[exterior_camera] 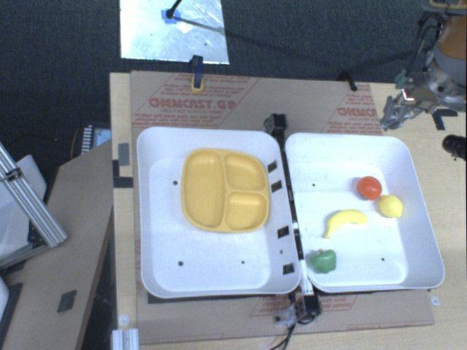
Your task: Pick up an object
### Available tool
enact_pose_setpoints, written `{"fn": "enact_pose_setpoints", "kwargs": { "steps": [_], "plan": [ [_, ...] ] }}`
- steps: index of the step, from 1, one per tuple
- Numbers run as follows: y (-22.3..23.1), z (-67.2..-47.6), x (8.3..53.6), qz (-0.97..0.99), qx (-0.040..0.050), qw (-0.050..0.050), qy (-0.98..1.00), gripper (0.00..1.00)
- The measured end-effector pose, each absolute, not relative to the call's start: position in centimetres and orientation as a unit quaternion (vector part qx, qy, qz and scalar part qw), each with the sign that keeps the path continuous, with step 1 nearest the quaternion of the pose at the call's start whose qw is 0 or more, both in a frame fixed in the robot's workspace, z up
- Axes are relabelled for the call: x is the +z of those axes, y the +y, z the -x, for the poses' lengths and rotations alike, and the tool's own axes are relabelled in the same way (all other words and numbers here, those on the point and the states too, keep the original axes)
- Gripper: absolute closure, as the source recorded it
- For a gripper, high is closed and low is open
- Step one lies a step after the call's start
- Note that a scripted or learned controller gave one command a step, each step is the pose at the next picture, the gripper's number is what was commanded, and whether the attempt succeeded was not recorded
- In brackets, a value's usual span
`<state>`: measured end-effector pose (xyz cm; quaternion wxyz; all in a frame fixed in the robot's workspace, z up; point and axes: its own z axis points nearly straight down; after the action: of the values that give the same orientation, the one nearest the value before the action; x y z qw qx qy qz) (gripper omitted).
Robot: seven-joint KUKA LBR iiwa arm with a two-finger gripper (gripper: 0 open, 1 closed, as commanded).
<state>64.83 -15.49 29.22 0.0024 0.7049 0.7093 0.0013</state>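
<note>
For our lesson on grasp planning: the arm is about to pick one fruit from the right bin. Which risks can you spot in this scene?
1. The tomato and lemon sit close together, so fingers closing on one may nudge the other away.
2. The green pepper lies near the right bin's left wall, leaving little room for a finger.
3. The banana is curved and low, so it may slip out.

The gripper sits outside the bin's far corner.

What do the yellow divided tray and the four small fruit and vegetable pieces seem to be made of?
The yellow tray looks like moulded plastic, matte, of even colour with rounded compartments. The tomato, lemon, banana and green pepper are probably plastic toys: flat uniform colours, smooth surfaces. Foam or rubber cannot be excluded.
</note>
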Motion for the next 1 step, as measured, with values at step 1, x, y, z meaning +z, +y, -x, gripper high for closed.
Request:
{"fn": "enact_pose_setpoints", "kwargs": {
  "steps": [1],
  "plan": [
    [-11.61, -62.17, 27.65, -0.704, -0.0001, -0.001, 0.710, 1.00]
  ]
}}
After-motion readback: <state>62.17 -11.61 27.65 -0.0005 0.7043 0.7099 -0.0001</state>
